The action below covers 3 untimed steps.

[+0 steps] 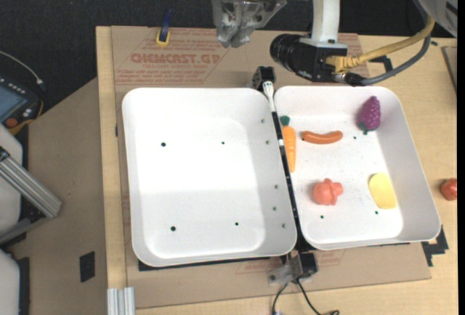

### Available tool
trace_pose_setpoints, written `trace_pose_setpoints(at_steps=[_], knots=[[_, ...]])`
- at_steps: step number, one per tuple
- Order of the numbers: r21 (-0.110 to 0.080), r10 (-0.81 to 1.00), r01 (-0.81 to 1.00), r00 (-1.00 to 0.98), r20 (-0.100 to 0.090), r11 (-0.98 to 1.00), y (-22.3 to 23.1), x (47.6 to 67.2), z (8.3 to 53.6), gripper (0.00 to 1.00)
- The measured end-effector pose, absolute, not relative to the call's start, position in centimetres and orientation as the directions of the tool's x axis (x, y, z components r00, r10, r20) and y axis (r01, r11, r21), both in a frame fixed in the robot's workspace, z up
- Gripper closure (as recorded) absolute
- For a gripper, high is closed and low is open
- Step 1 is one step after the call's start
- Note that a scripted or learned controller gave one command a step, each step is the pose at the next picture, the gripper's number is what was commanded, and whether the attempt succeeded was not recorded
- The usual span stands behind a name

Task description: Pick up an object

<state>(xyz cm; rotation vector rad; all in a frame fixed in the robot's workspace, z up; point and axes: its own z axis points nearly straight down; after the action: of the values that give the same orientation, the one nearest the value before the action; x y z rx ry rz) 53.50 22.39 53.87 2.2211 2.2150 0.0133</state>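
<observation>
Slanted view from above the bench. My gripper hangs over the far part of the brown board, beyond the far rim of the left bin and apart from both bins. From this angle I cannot tell whether it is set wide or narrow.

The things to pick lie in the right bin, well apart from my gripper:
- The carrot lies lengthwise against the bin's left wall, beside the seam between the two bins, with its green end pointing away from the camera.
- The sausage lies crosswise just to the right of the carrot's far end, near it but apart.
- The grapes, purple, sit in the far right corner.
- A pink-red lump, perhaps a toy fruit though the view is too coarse to say which, rests toward the near side.
- A yellow piece lies to its right, near it and not touching.

An orange-red thing sits outside the right bin, past its right rim. A small blue and yellow clip stands on the board's far left part, to the left of my gripper.
</observation>
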Motion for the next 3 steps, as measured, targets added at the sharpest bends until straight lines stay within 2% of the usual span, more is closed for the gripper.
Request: trace_pose_setpoints(at_steps=[1, 2, 3], knots=[[-0.012, 1.000, 1.000, 0.005, -0.006, -0.005, 20.1, 59.0, 43.3, 1.00], [-0.011, 1.000, 1.000, 0.003, -0.003, -0.003, 16.9, 53.1, 39.1, 1.00], [0.004, 1.000, 1.000, 0.001, 0.001, -0.001, 17.9, 58.3, 40.3, 1.00]])
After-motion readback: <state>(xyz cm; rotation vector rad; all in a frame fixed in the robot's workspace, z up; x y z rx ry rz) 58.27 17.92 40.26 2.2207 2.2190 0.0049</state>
